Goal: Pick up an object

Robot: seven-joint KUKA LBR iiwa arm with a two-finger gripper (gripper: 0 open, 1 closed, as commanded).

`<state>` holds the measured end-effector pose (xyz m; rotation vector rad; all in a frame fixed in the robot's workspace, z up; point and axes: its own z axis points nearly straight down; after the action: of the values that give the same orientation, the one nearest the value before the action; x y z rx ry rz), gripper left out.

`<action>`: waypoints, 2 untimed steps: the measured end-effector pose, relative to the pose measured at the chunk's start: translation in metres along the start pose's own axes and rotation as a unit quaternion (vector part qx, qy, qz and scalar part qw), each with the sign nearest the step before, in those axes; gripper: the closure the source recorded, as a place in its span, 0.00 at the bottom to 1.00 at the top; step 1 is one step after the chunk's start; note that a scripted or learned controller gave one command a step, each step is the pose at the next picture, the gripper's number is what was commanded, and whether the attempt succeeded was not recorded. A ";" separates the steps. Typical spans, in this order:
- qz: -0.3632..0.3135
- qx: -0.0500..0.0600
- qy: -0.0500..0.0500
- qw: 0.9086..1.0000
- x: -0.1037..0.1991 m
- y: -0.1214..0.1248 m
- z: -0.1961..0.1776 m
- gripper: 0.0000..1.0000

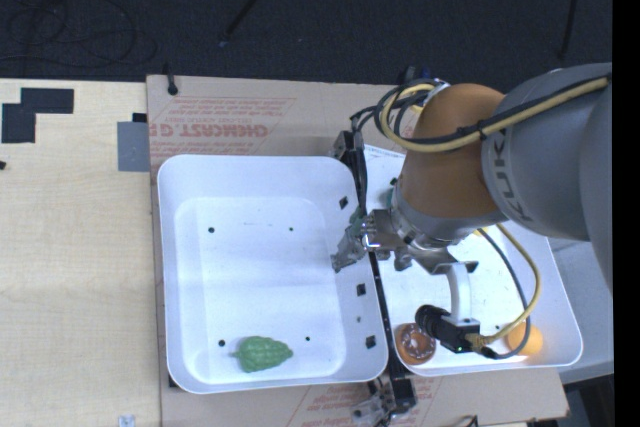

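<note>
**A:** Where was the gripper (352,250)?

**B:** Right at the dark divider (378,300) where the two bins met, hanging over the right-hand edge of the left bin (200,177). Whether it was open or closed, I could not tell — the wrist hid most of it.

**A:** Did it hold anything?

**B:** Nothing showed between its tips.

**A:** And the arm?

**B:** The arm (540,155) came in from the divider's right, its orange band (450,155) sitting just right of the divider and above the right bin (560,315), with yellow and black cables looped around it.

**A:** Where was the thing to be picked?

**B:** A lumpy green object (263,353) lay on the left bin's floor, well left of the divider and near the front wall — well apart from the gripper.

**A:** Anything on the other side?

**B:** Just right of the divider, at the front of the right bin, lay a small round brown thing (414,344); further right, an orange ball (526,341) sat partly behind a cable.
</note>
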<state>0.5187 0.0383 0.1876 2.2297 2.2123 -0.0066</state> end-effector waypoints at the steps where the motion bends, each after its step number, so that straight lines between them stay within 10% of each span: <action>1: -0.006 0.000 0.003 1.000 0.037 -0.045 -0.062 0.00; 2: -0.005 -0.008 0.003 1.000 0.037 -0.042 -0.195 0.00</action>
<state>0.4773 0.0758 0.3828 2.2148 2.2181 0.0173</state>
